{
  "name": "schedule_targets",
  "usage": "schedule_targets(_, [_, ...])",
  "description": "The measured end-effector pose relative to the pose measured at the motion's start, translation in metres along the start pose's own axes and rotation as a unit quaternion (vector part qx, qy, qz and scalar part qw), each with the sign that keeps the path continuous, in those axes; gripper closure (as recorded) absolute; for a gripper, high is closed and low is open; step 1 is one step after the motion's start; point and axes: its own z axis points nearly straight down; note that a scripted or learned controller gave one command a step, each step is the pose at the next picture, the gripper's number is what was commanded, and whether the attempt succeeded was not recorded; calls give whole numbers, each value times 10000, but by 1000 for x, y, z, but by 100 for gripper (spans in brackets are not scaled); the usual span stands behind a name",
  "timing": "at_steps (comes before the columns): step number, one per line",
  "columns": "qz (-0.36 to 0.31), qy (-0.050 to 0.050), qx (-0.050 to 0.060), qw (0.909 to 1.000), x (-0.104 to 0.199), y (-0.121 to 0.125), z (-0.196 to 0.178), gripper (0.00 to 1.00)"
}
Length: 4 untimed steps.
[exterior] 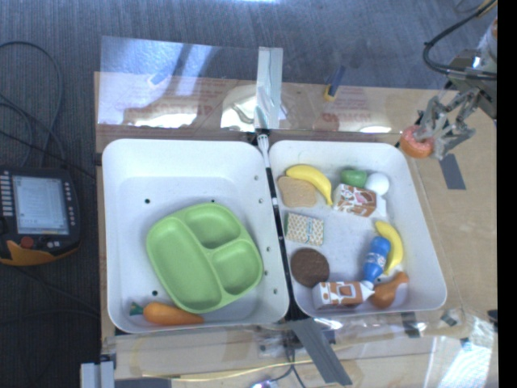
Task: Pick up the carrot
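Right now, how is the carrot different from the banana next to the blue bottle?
The carrot is orange with a green tip; the banana is yellow. The carrot lies in the left bin beside the green plate, while the banana lies in the right bin against the blue bottle. The carrot is straight and lies sideways; the banana curves and runs up and down in the view. Both are long, narrow toy foods.

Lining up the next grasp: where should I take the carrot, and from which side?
Grip the carrot mid-body, coming straight down. It lies flat along the left bin's near wall, beside the green plate, so probably close across its narrow width, toward wall and plate.
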Motion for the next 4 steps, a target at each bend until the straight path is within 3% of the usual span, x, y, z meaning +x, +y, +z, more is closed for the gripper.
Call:
schedule_targets(1, [271,18,-32,9996,-36,24,62,100])
schedule_targets(2, [136,4,8,9999,-13,40,36,100])
schedule_targets(3, [-845,-2,-9,9964,-94,113,33,100])
schedule_targets(4, [-1305,1,8,9914,-65,58,6,100])
